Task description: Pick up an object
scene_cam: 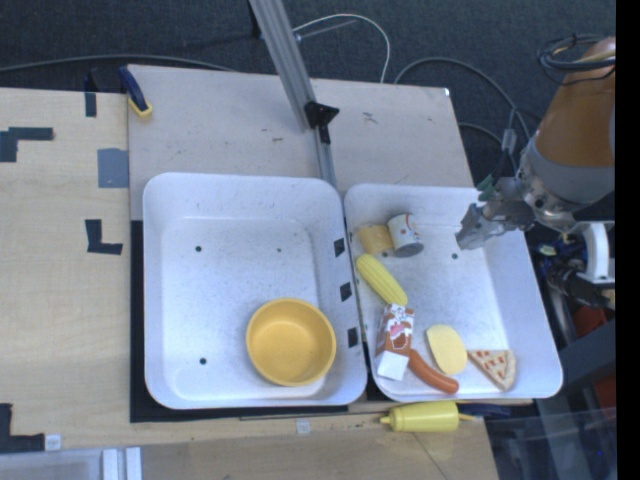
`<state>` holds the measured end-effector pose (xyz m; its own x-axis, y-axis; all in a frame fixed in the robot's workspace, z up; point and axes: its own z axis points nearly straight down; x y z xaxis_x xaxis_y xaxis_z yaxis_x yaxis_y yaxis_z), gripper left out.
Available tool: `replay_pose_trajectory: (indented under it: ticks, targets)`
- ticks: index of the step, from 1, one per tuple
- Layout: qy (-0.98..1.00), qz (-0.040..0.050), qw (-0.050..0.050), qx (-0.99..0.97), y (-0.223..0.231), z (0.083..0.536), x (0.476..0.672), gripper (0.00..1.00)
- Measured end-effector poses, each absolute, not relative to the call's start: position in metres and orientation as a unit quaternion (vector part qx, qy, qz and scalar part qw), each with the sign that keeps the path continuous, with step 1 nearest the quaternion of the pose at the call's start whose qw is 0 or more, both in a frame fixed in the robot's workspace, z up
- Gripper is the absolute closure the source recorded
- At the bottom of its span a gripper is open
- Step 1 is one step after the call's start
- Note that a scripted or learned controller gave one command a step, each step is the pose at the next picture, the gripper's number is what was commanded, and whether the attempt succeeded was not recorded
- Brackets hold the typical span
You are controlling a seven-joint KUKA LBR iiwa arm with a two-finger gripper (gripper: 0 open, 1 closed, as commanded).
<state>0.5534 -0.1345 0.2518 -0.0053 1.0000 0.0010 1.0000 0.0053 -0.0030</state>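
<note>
The gripper [473, 230] hangs over the right bin's [520, 268] far right edge; whether it is open or closed I cannot tell; in that bin a small can [405, 234] lies near the far edge, a corn cob [381, 278] along the left wall, a pizza slice [493, 366] at the near right corner; a yellow bowl [291, 341] sits in the left bin [200, 218].

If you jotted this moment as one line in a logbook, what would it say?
gripper: over right bin, upper part, nothing seen held | corn cob, pizza slice: lying in right bin | yellow bowl: left bin
</note>
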Motion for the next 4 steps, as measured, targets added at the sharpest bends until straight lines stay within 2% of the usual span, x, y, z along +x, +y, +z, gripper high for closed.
replay_pose_trajectory:
  ticks: [3,4]
  targets:
    - [-0.709,0.0011,0.002,-0.705,-0.002,0.225,0.528,1.0]
    - [-0.71,0.0003,0.002,-0.704,0.054,0.235,0.515,1.0]
